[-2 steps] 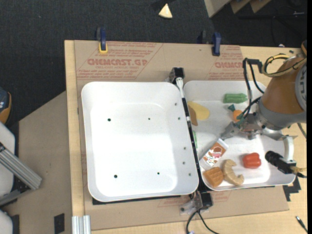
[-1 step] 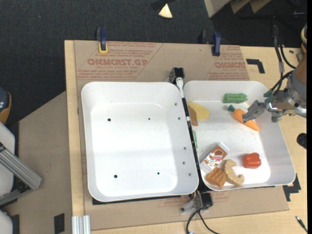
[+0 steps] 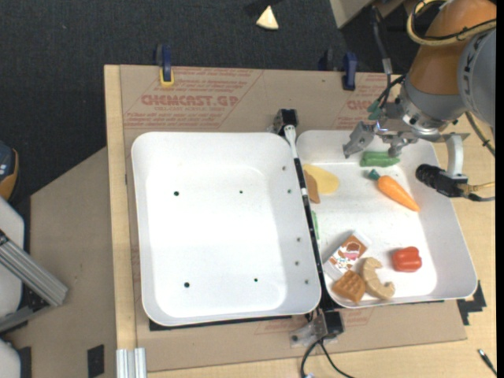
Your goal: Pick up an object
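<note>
Likely a robotics lab: clamped board (image 3: 236, 93) (stamped), bins (image 3: 213, 227), cables (image 3: 315, 353).

Bench (image 3: 213, 93) topped with brown cardboard sheet; two white bins side by side: left bin (image 3: 157, 211), right bin (image 3: 449, 242)

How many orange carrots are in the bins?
1. The toy carrot lies in the right bin, near its far end, just below the green toy under the robot's hand. Nothing seems to hide another.

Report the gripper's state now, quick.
Gripper: open, fingers spread, holding nothing; it hovers at the far end of the right bin, just above the green object.
</note>
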You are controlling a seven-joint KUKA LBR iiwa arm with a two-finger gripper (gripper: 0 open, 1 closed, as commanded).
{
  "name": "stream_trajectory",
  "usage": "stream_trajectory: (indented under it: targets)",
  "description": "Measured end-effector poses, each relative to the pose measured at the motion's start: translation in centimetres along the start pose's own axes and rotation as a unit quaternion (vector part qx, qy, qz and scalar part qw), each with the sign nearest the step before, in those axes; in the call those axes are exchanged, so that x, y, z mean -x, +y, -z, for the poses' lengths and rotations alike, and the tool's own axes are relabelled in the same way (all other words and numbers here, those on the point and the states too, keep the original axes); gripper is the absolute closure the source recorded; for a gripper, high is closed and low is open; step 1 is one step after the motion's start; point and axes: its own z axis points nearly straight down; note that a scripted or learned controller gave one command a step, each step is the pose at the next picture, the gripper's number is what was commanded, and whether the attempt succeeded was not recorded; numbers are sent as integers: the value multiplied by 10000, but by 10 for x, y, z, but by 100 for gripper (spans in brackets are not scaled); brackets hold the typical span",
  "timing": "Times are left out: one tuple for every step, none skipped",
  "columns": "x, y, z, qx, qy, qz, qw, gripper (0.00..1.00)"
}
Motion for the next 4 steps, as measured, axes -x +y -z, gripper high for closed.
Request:
stream_trajectory:
  targets:
    - [53, -35, -62, -73, 10, -60, 10000, 0]
    - [50, -32, -47, -26, -2, -39, 10000, 100]
    - [-2, 2, 89, 62, -4, 0, 10000, 100]
    - [-101, 5, 205, 47, 14, 19, 10000, 100]
